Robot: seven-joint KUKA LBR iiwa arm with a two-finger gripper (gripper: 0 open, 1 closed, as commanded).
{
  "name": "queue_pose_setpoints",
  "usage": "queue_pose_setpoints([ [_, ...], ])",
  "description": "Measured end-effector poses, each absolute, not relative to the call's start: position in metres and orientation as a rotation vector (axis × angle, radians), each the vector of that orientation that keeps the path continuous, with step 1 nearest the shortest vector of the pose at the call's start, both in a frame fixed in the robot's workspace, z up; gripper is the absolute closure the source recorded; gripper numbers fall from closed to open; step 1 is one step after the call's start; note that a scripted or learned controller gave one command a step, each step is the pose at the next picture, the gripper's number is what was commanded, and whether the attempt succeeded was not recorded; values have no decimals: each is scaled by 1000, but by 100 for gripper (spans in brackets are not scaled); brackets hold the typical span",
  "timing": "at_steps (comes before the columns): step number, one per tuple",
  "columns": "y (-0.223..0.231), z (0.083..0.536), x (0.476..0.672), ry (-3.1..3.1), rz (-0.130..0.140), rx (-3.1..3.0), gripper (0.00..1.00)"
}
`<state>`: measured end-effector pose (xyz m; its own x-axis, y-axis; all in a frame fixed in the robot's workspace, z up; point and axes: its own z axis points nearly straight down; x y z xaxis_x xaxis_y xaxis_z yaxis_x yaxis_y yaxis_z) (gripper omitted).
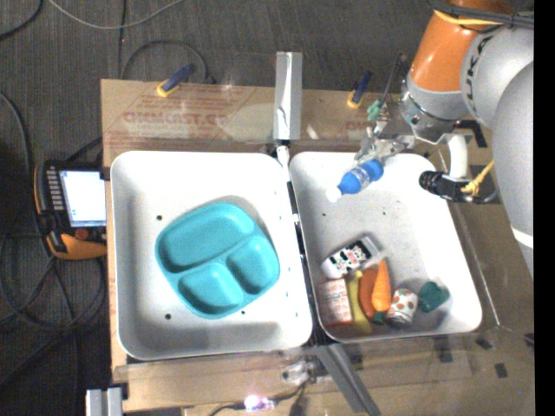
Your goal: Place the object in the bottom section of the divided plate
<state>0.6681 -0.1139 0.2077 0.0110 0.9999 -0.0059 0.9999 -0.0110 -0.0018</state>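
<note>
- Arm [486, 50]: cut off at the right and top edges; wrist detail hard to make out.
- Bottle [359, 178]: small, blue body, pale cap end, tilted above the right bin [434, 224].
- Gripper [378, 150]: fingers closed narrowly on the bottle's upper end.
- Divided plate [218, 256]: teal, in the left bin [139, 198].

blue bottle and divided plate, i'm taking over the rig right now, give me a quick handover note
Gripper: over the back of the right bin, at the blue bottle; a firm grasp can't be confirmed from this view.
Blue bottle: tilted, at the gripper tip, near the right bin's back wall.
Divided plate: teal, in the left bin, nothing in its sections.
Done: arm has reached the bottle.
Left: carry it across and set it in the plate's bottom section.
</note>
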Motion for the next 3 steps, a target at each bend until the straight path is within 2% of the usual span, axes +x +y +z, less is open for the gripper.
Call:
queue_pose_setpoints([
  [1,-38,182,638,1869,-5,2531,100],
  [2,-56,183,666,1927,-7,2481,100],
  [3,-92,183,638,1992,-7,2429,100],
])
